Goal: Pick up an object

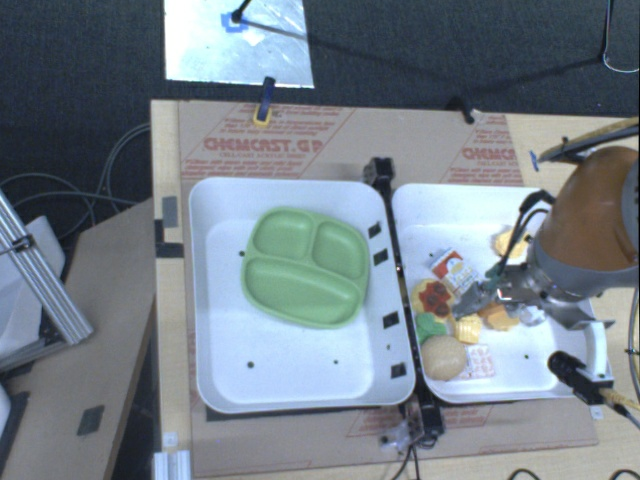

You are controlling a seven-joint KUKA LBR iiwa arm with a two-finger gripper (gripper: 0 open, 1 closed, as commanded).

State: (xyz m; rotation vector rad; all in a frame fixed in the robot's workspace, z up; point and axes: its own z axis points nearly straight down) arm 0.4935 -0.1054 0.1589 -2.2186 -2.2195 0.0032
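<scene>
The clutter of small toy foods is lying in the right bin [560, 203], gathered toward its left half. Nearest the gripper [478, 301] is an orange-yellow piece [499, 317], sitting just to its right and slightly below; a small yellow block [467, 330] is resting just below the tip, and a red-and-yellow piece [434, 296] is lying just to its left. A tan round lump [444, 359] is sitting lower still, near the bin's front wall, beside a white printed card [482, 364]. A red-and-white packet [450, 265] is lying above the tip, and a yellow piece [508, 239] is showing farther up, partly behind the arm [590, 238].

The gripper is reaching leftward and down from the arm, hanging over the middle of this cluster. Whether it is touching anything cannot be told, and whether it is spread or closed cannot be told either: it reads as 1 dark blurred shape. No object is visibly held.

The arm's body is covering the bin's right portion. The left bin [215, 368] is holding 1 green divided plate [305, 266], well apart from the gripper.
</scene>
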